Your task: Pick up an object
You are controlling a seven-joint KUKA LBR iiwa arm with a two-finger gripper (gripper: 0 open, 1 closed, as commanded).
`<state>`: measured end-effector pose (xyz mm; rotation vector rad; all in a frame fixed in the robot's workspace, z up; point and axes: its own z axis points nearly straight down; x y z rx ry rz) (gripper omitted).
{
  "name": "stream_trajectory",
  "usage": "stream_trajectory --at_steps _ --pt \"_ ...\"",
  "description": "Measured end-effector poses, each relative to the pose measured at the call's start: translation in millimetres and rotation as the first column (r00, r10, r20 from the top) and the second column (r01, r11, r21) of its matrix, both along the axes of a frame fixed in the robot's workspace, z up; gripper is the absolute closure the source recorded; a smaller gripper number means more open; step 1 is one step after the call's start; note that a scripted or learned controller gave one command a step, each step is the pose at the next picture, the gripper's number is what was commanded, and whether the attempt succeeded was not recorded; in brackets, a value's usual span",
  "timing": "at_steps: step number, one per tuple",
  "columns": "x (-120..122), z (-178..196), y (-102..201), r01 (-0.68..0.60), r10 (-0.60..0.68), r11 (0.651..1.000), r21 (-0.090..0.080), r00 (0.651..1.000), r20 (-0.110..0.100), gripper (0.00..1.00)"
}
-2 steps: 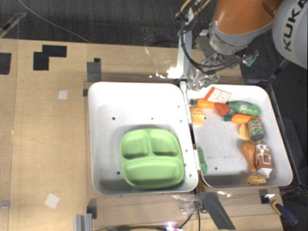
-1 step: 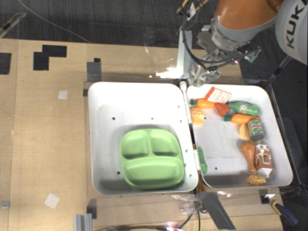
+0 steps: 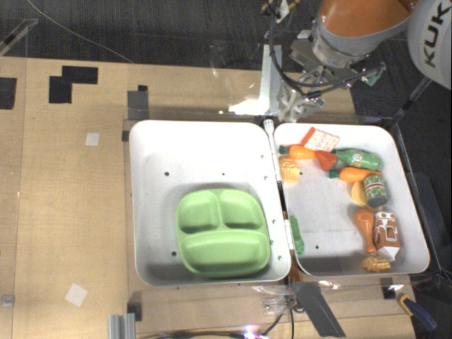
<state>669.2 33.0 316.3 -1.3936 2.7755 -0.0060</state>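
My gripper (image 3: 294, 103) hangs below the orange-banded wrist, over the back rim where the two bins meet. It holds nothing that I can see. The right bin (image 3: 321, 214) carries several toy foods along its back and right side: a red and white carton (image 3: 322, 140), an orange carrot (image 3: 299, 152), a green bottle (image 3: 357, 159), a yellow piece (image 3: 289, 168), a labelled can (image 3: 375, 188), a drumstick (image 3: 364, 224) and a brown and white carton (image 3: 387, 234). All of them lie in front of and below the gripper.
A green divided tray (image 3: 222, 232) sits in the left bin (image 3: 159, 161), toward its front. A small green piece (image 3: 295, 233) lies along the divider between the bins. A small brown snack (image 3: 376, 263) rests at the right bin's front corner. Cables hang behind the wrist.
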Motion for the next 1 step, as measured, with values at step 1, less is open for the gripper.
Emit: stream_trajectory --at_steps 1 --pt "1.8 14.0 1.4 0.001 -0.001 1.0 0.004 1.0 0.012 1.0"
